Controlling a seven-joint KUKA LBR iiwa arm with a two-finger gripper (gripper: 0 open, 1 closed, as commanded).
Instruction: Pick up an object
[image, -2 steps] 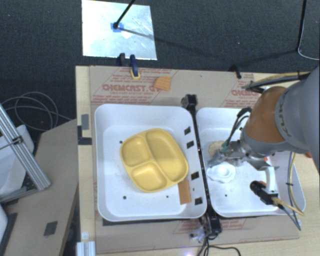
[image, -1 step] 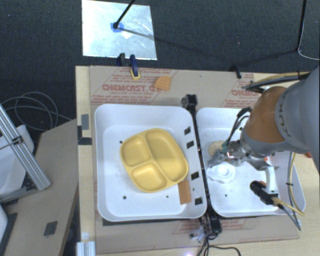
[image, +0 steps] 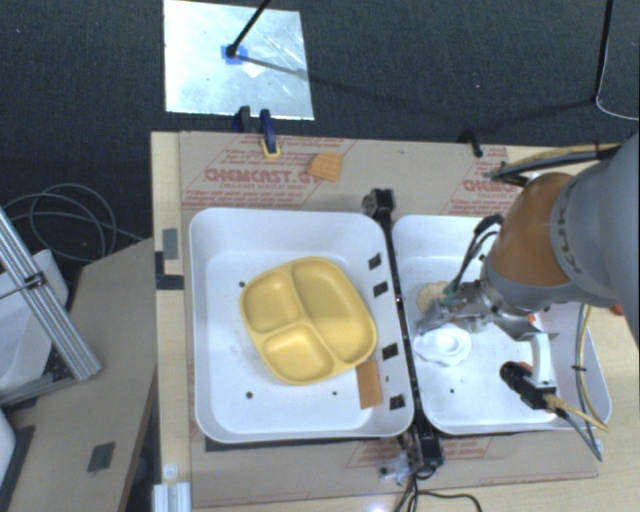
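From my station I see the gripper (image: 447, 312) low in the left half of the right shallow white bin (image: 485, 405), in the right-centre of the frame. The grey arm with its orange band (image: 530, 240) comes down to it from the right edge. At this angle I cannot tell whether the gripper is spread or pressed together, and I see nothing clearly pinched in it.

Just below the gripper, a small white round object (image: 443, 346) lies on the bin floor, so close that I cannot say whether they touch. Just above and to the left of the gripper, a pale beige lump (image: 431, 295) sits near the bin's left wall.

Further left, the left shallow white bin (image: 228, 262) fills the middle of the frame. A yellow plastic tray with three compartments (image: 308, 318) lies at its centre, turned at a slant. A flat brown rectangular strip (image: 368, 384) lies just beside the tray's lower right corner.

Both bins rest on a printed brown cardboard sheet (image: 410, 172). A small orange-tan flat piece (image: 325, 166) lies on it above the left bin, with a blue clamp (image: 268, 128) at the sheet's top edge. A shiny silver sheet (image: 238, 58) sits in the upper left.
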